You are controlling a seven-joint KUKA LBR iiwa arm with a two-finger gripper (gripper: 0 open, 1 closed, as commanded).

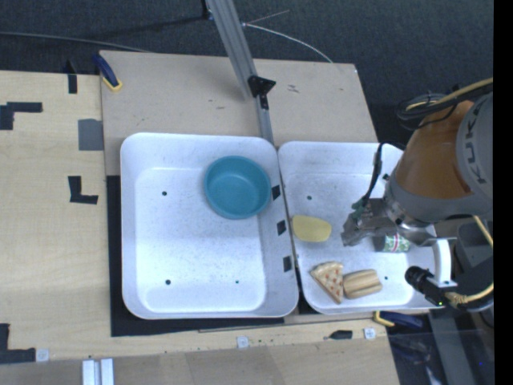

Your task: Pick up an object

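Dark fingers [358, 229] hang low in the right bin [337, 160]; we cannot tell their state. We should centre over the yellow piece [311, 229] just beside them, clear of the bread [359, 282].

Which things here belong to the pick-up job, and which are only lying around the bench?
For the job:
- gripper, low in the right bin
- yellow piece
- pizza slice toy
- tan roll
- blue bowl in the left bin

Just lying about:
- yellow and blue clamp on the board
- black tape marks
- metal pole
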